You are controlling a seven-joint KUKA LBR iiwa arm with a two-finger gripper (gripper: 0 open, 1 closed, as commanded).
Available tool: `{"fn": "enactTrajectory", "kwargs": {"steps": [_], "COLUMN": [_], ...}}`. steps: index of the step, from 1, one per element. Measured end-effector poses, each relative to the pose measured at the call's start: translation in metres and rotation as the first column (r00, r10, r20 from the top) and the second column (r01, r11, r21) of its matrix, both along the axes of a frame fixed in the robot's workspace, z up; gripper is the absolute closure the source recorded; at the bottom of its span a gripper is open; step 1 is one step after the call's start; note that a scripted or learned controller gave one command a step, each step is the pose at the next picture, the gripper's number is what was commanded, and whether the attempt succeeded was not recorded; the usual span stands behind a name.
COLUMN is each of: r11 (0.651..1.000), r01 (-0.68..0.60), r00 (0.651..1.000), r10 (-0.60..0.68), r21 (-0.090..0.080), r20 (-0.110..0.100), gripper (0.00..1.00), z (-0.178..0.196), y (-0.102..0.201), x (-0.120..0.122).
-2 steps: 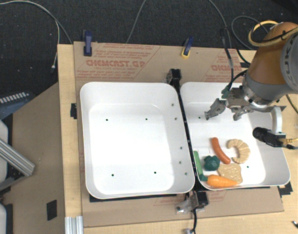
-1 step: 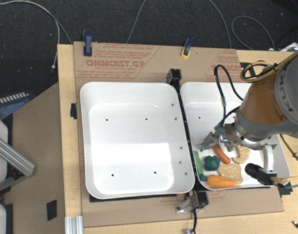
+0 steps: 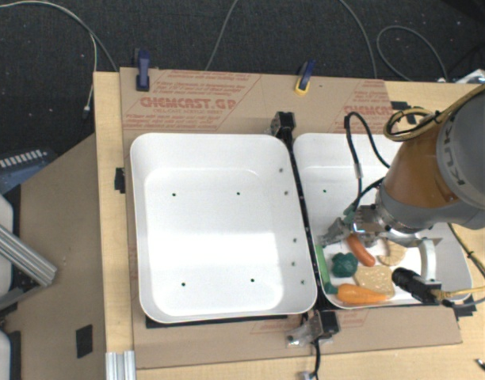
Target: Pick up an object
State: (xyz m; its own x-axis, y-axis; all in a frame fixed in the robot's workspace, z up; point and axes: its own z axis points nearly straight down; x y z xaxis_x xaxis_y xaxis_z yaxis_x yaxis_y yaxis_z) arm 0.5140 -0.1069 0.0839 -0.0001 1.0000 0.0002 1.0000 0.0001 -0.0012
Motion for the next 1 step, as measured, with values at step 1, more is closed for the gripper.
{"fn": "enactTrajectory", "kwargs": {"steps": [1], "r11": [1.0], "r01": [0.002], "r00": [1.0], "r10": [-0.002], "r21": [-0.003], "r20": [0.012], "gripper": [0.0], "z": [0.1262], "y": [-0.0319], "x": [-0.0176]}}
